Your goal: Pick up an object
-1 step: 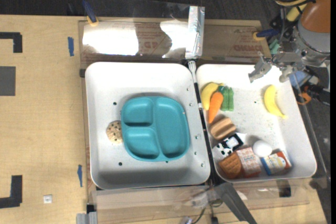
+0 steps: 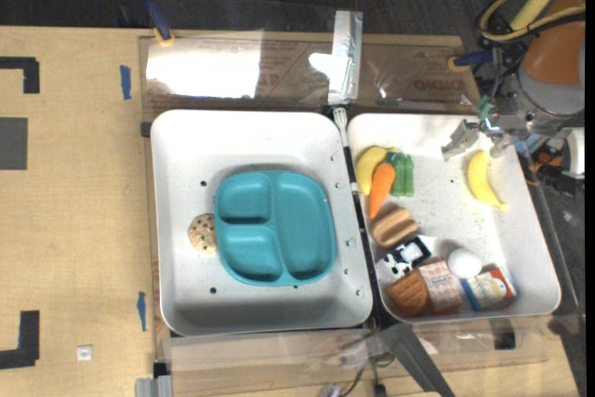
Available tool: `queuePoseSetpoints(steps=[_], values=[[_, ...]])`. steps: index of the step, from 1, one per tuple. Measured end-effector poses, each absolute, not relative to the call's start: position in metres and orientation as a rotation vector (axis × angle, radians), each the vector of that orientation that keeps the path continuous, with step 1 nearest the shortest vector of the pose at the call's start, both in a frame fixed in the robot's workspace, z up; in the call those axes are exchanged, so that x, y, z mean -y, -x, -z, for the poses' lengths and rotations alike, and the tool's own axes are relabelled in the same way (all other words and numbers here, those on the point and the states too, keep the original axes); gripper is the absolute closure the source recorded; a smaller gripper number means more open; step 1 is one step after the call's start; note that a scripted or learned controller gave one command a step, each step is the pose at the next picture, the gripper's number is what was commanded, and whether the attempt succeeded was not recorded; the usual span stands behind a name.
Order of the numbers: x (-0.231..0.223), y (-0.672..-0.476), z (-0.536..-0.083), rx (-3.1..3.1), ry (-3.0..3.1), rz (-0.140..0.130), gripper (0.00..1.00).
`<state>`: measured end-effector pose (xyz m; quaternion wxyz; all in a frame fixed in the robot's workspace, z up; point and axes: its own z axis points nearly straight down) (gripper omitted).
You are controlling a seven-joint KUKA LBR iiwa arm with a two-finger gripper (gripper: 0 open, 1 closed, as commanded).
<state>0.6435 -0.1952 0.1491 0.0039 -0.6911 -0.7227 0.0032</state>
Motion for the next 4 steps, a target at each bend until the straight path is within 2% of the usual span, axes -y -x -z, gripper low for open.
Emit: queuePoseSetpoints(steps=[1,2,3,4], values=[[0.207,-0.668,-0.149,2.205,2.241,0.001,0.00],[0.214,-0.601,-0.120,2.439,1.974,-0.002,0.00],[0.213,-0.626,-0.087,2.558,1.823,0.019,0.00],[0.217,-0.627,-0.097,2.563,1.832,0.010,1.00]])
